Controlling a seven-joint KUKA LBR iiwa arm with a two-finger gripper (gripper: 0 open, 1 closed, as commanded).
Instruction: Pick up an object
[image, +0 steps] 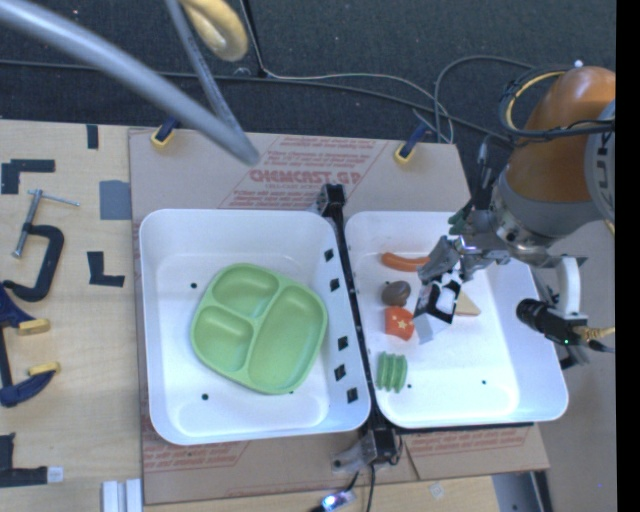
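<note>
several small things lie in the right bin (520, 400), and the coming move turns on which of them sits closest under the gripper (440, 298). going near to far: a green ribbed piece (391, 372) lies by the bin's near left wall, its long axis running toward the camera, well apart from the gripper. next up, an orange-red block (400, 323) sits just to the gripper's left, close to touching the dark fingertips. a brown lump (396, 292) lies just beyond the block, also left of the gripper. a pale wedge (468, 307) peeks out just right of the gripper. farthest, an orange carrot (403, 262) lies with its long axis across the bin, beyond and left of the gripper.

whether the gripper is wide or narrow i cannot tell; nothing is seen held in it. my judgement is that the block is the nearest candidate, a short shift left from the gripper.

the left bin (160, 400) carries a green divided plate (260, 328). both bins sit on the bench (70, 330).
</note>
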